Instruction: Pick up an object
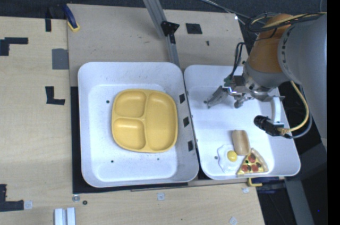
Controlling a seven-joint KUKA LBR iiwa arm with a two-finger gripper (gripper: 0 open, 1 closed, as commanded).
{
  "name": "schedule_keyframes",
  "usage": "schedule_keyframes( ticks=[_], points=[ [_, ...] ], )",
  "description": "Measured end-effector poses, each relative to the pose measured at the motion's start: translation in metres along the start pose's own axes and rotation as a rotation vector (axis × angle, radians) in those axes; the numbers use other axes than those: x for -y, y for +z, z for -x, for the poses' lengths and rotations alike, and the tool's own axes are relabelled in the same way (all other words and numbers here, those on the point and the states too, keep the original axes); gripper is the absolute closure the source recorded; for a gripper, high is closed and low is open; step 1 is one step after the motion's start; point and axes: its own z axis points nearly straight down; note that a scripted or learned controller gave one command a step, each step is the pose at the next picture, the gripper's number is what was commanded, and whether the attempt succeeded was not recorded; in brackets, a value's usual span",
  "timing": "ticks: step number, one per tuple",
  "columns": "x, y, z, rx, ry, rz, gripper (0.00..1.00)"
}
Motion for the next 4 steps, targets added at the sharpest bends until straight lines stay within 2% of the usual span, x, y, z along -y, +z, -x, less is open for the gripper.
schedule_keyframes(
  ticks=[1,2,3,4],
  points=[
    [-0.001,-0.013,-0.001,0.0,-0.002,0.003,1.0],
    [-0.002,-0.071,0.008,0.001,0.0,0.011,1.0],
    [-0.002,-0.102,0.007,0.0,-0.001,0.009,1.0],
    [0.003,-0.113,-0.05,-0.003,-0.006,0.006,1.0]
  ],
)
